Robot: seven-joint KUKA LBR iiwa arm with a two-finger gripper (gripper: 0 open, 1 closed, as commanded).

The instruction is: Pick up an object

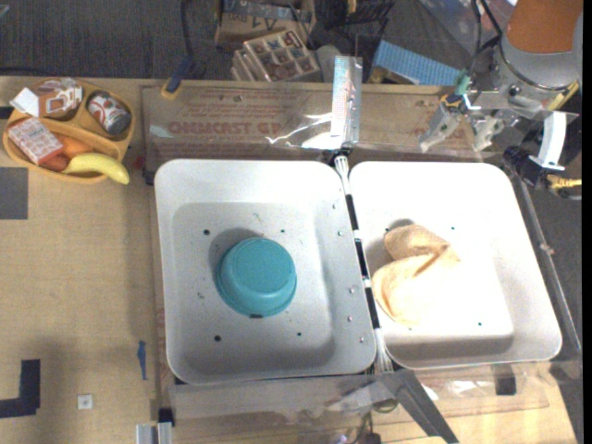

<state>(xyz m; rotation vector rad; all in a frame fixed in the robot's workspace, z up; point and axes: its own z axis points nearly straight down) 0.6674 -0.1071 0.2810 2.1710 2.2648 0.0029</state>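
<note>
Camera view cuts off the arm [546,17] at the top right; we see its gripper [460,128] above the right bin's [532,331] far edge, fingers spread, holding nothing. The tan folded object [412,271], outline indistinct, lies in that bin's left half, long axis near-to-far. A teal bowl [257,276] sits inverted in the left bin [185,211].

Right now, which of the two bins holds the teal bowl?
The left bin holds the teal bowl, upside down; the right bin holds a tan crumpled object instead.
</note>
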